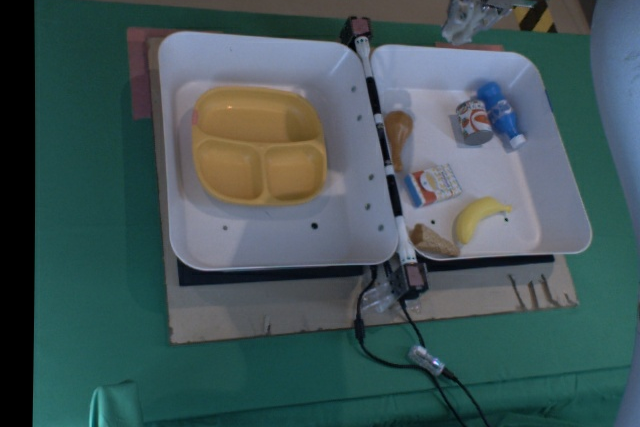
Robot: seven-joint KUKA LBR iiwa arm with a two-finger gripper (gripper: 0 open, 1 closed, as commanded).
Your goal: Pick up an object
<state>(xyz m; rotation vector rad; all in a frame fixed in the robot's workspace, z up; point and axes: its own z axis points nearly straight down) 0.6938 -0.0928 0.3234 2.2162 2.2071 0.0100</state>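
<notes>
Gripper (462, 25) sits at the top right, above the far rim of the right bin (560, 205), outside the bin floor. Nothing between its fingers. Can't tell from this angle how far apart they are.

Right bin contents, all lying on the floor, none touching the gripper:
- Can (473, 121) and blue bottle (501, 114), touching side by side in the far right part. These are nearest the gripper, below it and slightly right in the view.
- Drumstick (398, 133) near the divider (381, 141), left of the can, well apart from it.
- Small carton (432, 185) mid-bin, just below the drumstick.
- Banana (477, 217) toward the near edge, right of the carton.
- Bread piece (433, 240) in the near left corner, just beside the banana's lower end.

Banana and bread are farthest from the gripper, across the whole bin.

Left bin (200, 245) holds a yellow tray (258, 144) with three compartments, sitting flat, left of centre. Well apart from the gripper.

Both bins rest on cardboard (270, 310) over a green cloth (90, 215). Cables (400, 340) run out from the near end of the divider across the cloth.
</notes>
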